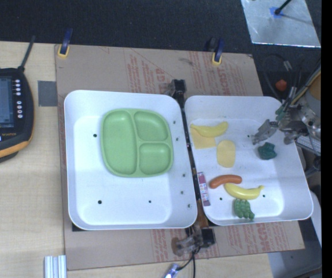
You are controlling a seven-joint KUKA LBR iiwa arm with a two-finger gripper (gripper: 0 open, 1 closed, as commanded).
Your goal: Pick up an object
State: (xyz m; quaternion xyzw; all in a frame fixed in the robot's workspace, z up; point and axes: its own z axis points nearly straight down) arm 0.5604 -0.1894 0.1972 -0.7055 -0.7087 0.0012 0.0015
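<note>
Knobbly green broccoli beside curved yellow banana.

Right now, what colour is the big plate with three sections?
Light green; the plate sits in the left bin in the camera view.

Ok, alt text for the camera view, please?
The gripper hangs over the right bin beside a dark green toy, with two bananas, a sausage and broccoli nearby. The left bin holds a green divided plate.

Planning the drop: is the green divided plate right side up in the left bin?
Right side up: the green divided plate shows its three compartments facing up, lying flat in the left bin.
</note>
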